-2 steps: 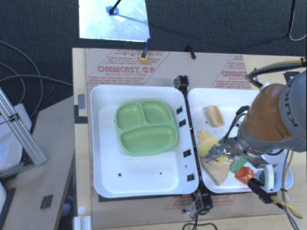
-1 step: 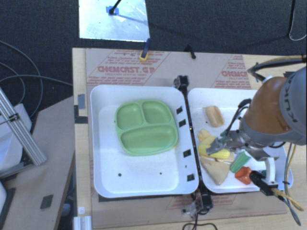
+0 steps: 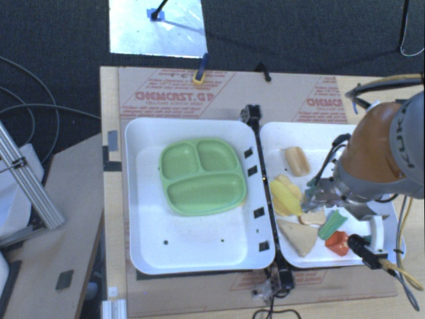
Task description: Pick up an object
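Observation:
The right bin (image 3: 332, 133) holds several toy foods. A tan bread roll (image 3: 296, 159) lies near its back left. A yellow banana bunch (image 3: 285, 195) sits by the left wall. A beige wedge (image 3: 297, 237) rests at the front, with a green piece (image 3: 332, 223) and a red piece (image 3: 337, 243) to its right. My gripper (image 3: 311, 202) is low in this bin, just right of the banana bunch and above a small tan piece (image 3: 313, 217). The wrist hides what lies under it.
The left bin (image 3: 149, 244) carries a green divided plate (image 3: 202, 176). A black clamp strip (image 3: 260, 185) runs along the wall between the bins. A shiny metal sheet (image 3: 157, 17) lies beyond the bench.

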`<action>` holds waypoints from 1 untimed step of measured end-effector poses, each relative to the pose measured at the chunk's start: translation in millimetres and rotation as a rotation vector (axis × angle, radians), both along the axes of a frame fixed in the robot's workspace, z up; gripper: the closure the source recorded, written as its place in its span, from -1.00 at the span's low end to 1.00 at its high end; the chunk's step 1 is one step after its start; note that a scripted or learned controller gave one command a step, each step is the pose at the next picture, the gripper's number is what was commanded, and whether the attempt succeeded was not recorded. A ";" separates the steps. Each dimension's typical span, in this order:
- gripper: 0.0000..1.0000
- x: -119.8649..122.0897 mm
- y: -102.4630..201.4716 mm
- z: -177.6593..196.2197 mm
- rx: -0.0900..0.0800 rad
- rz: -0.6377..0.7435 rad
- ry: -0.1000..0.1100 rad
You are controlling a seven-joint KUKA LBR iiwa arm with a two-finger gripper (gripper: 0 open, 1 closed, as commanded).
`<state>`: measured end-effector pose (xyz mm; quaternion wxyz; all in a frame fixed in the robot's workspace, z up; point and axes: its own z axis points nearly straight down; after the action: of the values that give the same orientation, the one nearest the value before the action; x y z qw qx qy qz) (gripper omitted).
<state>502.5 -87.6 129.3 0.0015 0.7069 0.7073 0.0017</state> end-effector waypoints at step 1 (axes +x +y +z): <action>1.00 -0.7 59.4 58.1 0.001 0.009 -0.002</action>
<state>501.8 -28.2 187.5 0.0019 0.7036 0.7106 0.0029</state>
